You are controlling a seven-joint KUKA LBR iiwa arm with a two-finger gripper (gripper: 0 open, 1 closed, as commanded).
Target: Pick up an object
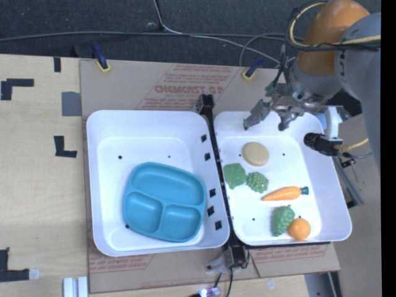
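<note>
Two white bins sit side by side on a brown board at centre frame. The left bin (99, 166) holds a blue tray (164, 202) with three compartments, lying toward its lower right. The right bin (331, 209) holds the loose objects: a tan bun (255, 153) near its upper middle; a green leaf (234, 174) just below and left of it, touching or nearly touching a broccoli (257, 181); a carrot (284, 193) lying across the middle, green end toward the right; and green grapes (283, 219) beside an orange (299, 228) at the lower right. The arm (346, 36) enters from the upper right. The gripper (268, 123) hangs over the upper edge of the right bin, above the bun, its two dark fingers (253, 120) spread apart with nothing between them.
</note>
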